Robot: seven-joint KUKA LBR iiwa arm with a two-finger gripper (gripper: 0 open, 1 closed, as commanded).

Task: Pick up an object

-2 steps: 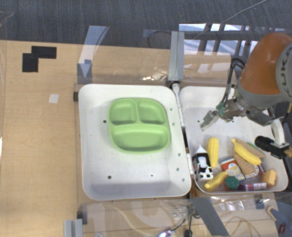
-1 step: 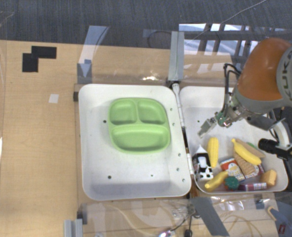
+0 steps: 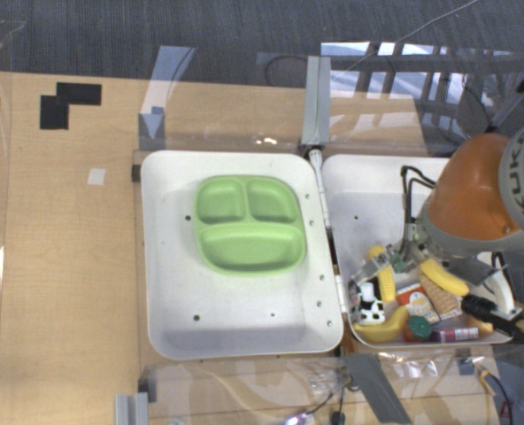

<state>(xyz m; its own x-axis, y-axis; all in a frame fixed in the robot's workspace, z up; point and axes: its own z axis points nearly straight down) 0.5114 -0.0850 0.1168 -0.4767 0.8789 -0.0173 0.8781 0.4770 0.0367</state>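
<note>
The right bin (image 3: pixel 368 197) holds a heap of small toy foods at its front edge. Among them are a yellow corn cob (image 3: pixel 387 283), a banana (image 3: pixel 443 278), a black-and-white piece (image 3: pixel 369 309), a round yellow piece (image 3: pixel 381 328), a red block (image 3: pixel 412 296) and a brown cracker (image 3: pixel 442 305). The arm's orange band (image 3: pixel 470 193) hangs over this bin's right half. My gripper (image 3: pixel 402 253) reaches down at the heap's back edge, just above the corn cob and left of the banana. The wrist hides most of it, and nothing shows clearly between its tips.
In the left bin (image 3: pixel 169 308) lies a green divided plate (image 3: pixel 247 222). A raised rim (image 3: pixel 326 228) separates the two bins. A pink tube (image 3: pixel 458 334) and a green piece (image 3: pixel 419 330) lie at the right bin's front wall. Cables run along the arm's right side.
</note>
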